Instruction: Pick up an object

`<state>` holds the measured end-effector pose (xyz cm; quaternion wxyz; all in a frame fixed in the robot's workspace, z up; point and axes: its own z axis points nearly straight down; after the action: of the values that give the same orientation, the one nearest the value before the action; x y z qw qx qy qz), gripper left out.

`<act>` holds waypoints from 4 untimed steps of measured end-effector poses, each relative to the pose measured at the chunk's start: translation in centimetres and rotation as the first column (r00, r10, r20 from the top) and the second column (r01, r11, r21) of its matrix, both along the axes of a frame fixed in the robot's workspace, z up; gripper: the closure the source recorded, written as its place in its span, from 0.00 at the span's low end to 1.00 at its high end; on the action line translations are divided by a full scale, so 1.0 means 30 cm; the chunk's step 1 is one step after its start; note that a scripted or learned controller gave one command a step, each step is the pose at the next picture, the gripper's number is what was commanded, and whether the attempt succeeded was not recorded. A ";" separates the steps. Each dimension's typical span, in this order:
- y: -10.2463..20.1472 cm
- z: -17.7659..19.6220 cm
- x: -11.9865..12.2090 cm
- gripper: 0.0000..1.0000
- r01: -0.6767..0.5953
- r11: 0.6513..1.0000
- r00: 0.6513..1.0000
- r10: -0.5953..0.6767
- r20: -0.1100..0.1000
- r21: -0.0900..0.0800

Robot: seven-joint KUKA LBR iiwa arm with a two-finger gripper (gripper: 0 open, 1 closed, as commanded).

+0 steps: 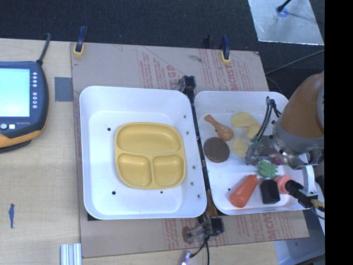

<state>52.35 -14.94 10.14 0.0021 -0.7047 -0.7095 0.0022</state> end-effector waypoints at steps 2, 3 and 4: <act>0.129 -0.024 0.195 0.00 0.001 1.000 1.000 -0.001 0.010 -0.001; 0.097 0.033 0.380 0.00 0.003 1.000 1.000 -0.003 0.005 0.000; 0.167 -0.025 0.302 0.00 0.002 1.000 1.000 -0.002 0.007 -0.001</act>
<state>61.42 -9.93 9.39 -0.0011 -0.7055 -0.7087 0.0000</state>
